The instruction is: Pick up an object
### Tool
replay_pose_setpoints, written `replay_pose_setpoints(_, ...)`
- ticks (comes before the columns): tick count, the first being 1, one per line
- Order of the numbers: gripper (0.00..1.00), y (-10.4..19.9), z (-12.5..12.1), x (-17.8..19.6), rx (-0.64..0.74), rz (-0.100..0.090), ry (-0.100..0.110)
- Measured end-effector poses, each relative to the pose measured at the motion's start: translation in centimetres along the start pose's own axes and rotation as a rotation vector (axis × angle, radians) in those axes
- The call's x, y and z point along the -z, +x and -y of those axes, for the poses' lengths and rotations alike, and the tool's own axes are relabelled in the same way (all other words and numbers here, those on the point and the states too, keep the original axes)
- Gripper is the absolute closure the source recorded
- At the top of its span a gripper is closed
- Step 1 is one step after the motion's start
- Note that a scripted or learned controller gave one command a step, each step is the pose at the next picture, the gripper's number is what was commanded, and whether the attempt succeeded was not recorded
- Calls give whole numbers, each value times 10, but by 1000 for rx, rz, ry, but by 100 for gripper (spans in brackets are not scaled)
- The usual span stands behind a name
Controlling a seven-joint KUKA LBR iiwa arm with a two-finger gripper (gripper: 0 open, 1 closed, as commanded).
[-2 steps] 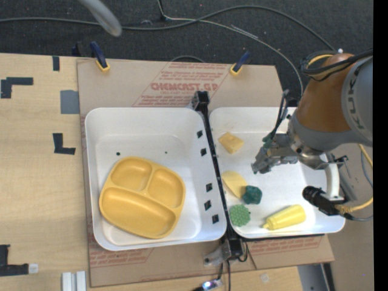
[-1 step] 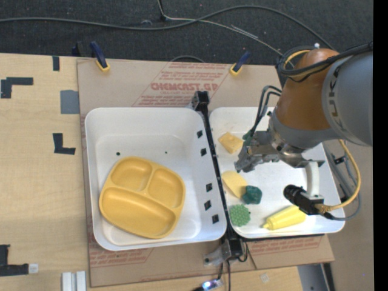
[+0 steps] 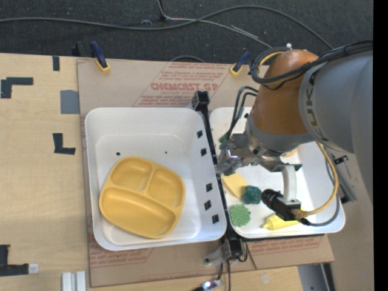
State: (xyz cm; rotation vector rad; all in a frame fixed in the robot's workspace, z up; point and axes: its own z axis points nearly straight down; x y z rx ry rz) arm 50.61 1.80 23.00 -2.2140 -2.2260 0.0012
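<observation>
My gripper (image 3: 229, 156) hangs low at the right bin's (image 3: 321, 226) left wall — finger spread, I can't tell. Just below it lies the pale yellow wedge (image 3: 233, 183), long axis slanting away toward the teal lump (image 3: 251, 194) — nearest pick.

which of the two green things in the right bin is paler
The light green ball, near the front edge of the right bin beside the divider. The other, the dark teal-green object, sits just behind it, next to the pale yellow wedge.
</observation>
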Motion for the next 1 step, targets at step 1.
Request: replay_pose_setpoints(1,100,59,-5,4,3,0,0)
